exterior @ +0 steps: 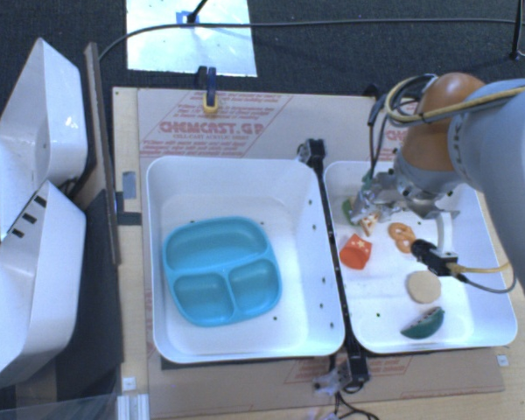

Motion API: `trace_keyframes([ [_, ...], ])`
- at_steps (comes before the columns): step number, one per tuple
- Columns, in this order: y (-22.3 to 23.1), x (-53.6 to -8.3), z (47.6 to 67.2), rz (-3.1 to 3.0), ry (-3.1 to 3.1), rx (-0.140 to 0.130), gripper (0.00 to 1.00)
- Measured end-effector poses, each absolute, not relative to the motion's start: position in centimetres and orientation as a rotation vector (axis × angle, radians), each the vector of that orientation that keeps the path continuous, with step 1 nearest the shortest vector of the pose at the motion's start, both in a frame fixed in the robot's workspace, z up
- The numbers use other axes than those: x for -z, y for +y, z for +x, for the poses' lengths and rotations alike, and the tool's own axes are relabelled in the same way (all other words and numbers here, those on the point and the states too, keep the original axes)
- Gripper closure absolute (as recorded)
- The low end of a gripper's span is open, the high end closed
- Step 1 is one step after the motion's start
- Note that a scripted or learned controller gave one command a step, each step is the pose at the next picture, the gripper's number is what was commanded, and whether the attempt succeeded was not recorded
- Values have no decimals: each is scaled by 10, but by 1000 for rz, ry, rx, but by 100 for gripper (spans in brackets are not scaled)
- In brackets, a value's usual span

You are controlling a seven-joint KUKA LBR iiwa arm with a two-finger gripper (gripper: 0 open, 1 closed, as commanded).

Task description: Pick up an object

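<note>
My gripper (368, 216) hangs low over the upper left part of the right bin (490, 322). Just below it lies a red-orange cube (355, 253). A small green piece (346, 206) sits beside the gripper, at its left. An orange pretzel (402, 234) lies to the gripper's right, partly under the wrist. Further toward the front are a beige round cookie (423, 287) and a green watermelon slice (423, 322). I see nothing held in the gripper.
The left bin (245, 178) holds a blue divided tray (220, 269). A black divider (330, 243) runs between the bins. A yellow cable (477, 274) loops from the wrist over the right bin. White bins (35, 208) are stacked off the bench at the left.
</note>
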State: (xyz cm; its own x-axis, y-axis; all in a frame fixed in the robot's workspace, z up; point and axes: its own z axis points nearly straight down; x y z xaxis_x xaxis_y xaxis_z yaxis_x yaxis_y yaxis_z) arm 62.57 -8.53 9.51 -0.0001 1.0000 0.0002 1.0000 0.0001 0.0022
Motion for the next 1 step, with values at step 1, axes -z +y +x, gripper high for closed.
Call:
trace_keyframes([
  [1,-67,-189,622,2215,2220,-9,100],
])
